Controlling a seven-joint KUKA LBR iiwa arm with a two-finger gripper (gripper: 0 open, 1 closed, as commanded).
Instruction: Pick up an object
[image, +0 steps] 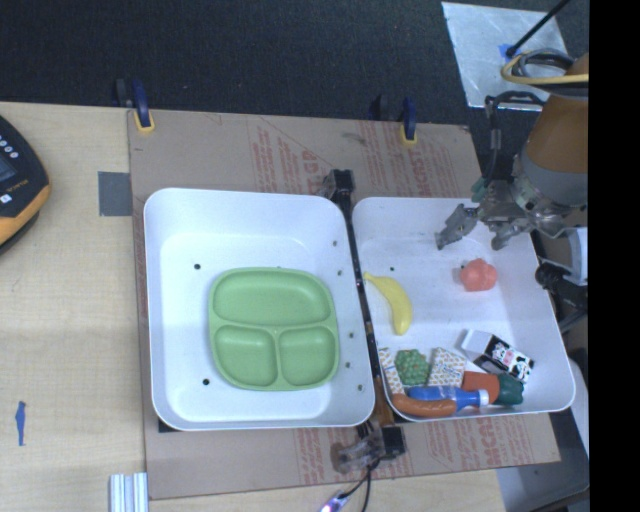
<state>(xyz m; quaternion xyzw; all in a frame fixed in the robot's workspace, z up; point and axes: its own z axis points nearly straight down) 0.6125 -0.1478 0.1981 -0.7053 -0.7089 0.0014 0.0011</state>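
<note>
The hand (483, 228) hangs over the far part of the right bin (420, 215), its two fingers spread apart with nothing between them. The closest thing to it is the pink lump (478, 275), lying just near of it on bare floor. It looks small, light and maybe squashy, so I'd pinch it across the middle. The banana (391, 301) is curved and smooth, likelier to slip. The heap in the near corner is too jumbled to sort out.
</note>
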